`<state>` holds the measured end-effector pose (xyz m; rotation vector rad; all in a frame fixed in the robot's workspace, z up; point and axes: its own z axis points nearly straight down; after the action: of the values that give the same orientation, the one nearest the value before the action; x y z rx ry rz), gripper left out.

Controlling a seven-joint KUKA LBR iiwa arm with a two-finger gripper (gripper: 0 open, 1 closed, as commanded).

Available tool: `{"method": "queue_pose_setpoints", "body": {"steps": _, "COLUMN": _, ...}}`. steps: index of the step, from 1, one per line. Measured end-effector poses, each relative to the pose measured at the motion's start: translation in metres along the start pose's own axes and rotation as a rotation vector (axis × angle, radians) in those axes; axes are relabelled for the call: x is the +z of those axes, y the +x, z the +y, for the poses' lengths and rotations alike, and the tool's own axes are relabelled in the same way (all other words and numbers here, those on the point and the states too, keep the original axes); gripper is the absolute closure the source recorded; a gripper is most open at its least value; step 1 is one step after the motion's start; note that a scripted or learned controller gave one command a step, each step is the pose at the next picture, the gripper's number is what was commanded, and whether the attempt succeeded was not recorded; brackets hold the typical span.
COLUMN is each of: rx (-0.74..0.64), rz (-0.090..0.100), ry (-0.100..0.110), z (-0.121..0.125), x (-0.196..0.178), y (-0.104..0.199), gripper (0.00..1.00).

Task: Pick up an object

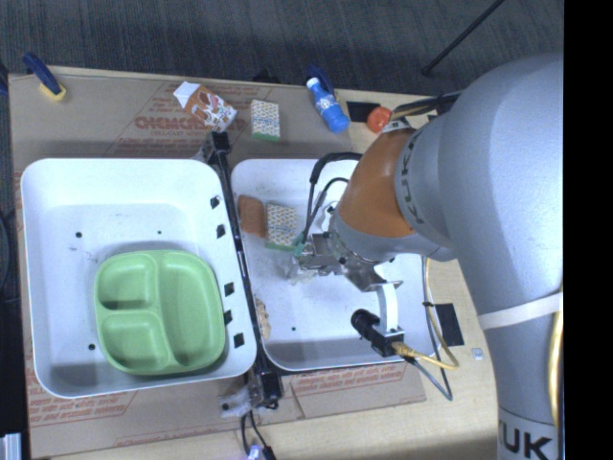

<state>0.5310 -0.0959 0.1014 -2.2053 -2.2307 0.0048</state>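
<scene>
One hand (305,257) amid right bin (326,353)

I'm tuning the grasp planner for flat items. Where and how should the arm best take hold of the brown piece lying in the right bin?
The brown piece lies flat near the left wall of the right bin, its long axis running up and down the view. Probably best to come straight down and pinch across its short width at mid-length. The checkered packet sits close on its right, so room there looks tight.

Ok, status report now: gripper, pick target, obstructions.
Gripper low in right bin, grip unconfirmed. Brown block and patterned packet just beside it. Green tray in left bin.
</scene>
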Motion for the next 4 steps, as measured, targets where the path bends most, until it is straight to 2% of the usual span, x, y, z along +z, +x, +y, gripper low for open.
{"method": "queue_pose_setpoints", "body": {"steps": 1, "rx": 0.007, "rz": -0.001, "ry": -0.004, "z": -0.052, "x": -0.09, "y": -0.029, "gripper": 1.0}}
{"method": "queue_pose_setpoints", "body": {"steps": 2, "rx": 0.007, "rz": -0.001, "ry": -0.005, "z": -0.056, "x": -0.101, "y": -0.068, "gripper": 1.0}}
{"method": "queue_pose_setpoints", "body": {"steps": 3, "rx": 0.007, "rz": -0.001, "ry": -0.005, "z": -0.056, "x": -0.101, "y": -0.068, "gripper": 0.0}}
{"method": "queue_pose_setpoints", "body": {"steps": 4, "rx": 0.005, "rz": -0.002, "ry": -0.007, "z": -0.055, "x": -0.172, "y": -0.034, "gripper": 0.0}}
